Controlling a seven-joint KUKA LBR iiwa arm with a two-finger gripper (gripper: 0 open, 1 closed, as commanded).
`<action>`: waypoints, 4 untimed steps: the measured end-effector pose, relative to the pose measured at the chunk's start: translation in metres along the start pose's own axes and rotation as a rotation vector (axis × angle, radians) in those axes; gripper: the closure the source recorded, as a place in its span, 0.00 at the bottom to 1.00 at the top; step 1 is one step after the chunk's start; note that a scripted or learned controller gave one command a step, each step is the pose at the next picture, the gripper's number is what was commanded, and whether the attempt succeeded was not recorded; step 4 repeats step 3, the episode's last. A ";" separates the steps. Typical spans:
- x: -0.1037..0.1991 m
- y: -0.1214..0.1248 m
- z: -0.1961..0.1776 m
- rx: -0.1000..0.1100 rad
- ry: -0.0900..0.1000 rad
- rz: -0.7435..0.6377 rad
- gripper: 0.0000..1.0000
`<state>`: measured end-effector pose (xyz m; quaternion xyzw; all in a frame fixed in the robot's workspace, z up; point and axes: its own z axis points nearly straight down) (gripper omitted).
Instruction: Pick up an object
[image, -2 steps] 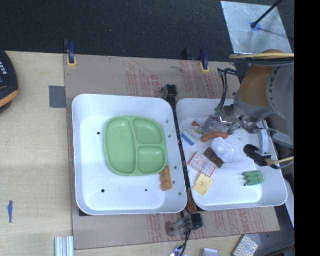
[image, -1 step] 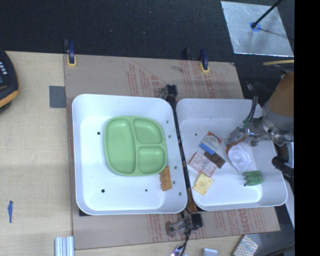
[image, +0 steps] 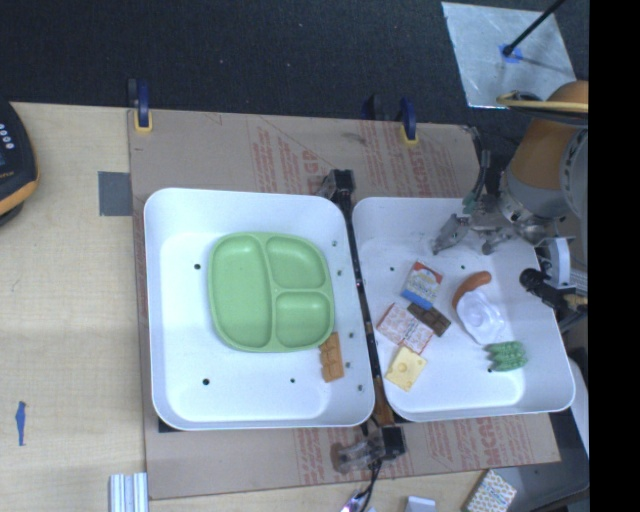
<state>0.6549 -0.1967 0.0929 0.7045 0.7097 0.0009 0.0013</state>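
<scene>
We observe two white bins side by side on a cardboard sheet. The left bin (image: 170, 300) holds a green divided plate (image: 270, 291), with a small orange-brown cracker-like piece (image: 331, 357) lying just beside the plate's lower right corner.

The right bin (image: 540, 395) holds the loose objects. Near its centre we see a small blue and red packet (image: 422, 284), a pink printed card (image: 404, 326) with a dark brown strip (image: 429, 319) overlapping its upper right, and a yellow cheese-like wedge (image: 405, 369) below them. Further right lie a brown sausage-shaped item (image: 472, 285), touching a crumpled clear plastic item (image: 486, 318) whose outline is hard to separate from the white floor, and a green ridged item (image: 506, 356).

The gripper (image: 474, 231) is located over the upper part of the right bin. Its metal fingers (image: 447, 237) are spread apart, with nothing between them; the tips are small and partly blurred. The arm above it is cut off by the frame's right side, so we see only part of the wrist and orange band.
</scene>
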 end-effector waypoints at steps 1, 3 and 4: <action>0.085 -0.085 0.002 0.015 0.006 -0.003 0.00; 0.027 -0.067 0.001 0.012 0.001 0.005 0.00; 0.027 -0.067 0.001 0.012 0.001 0.005 0.00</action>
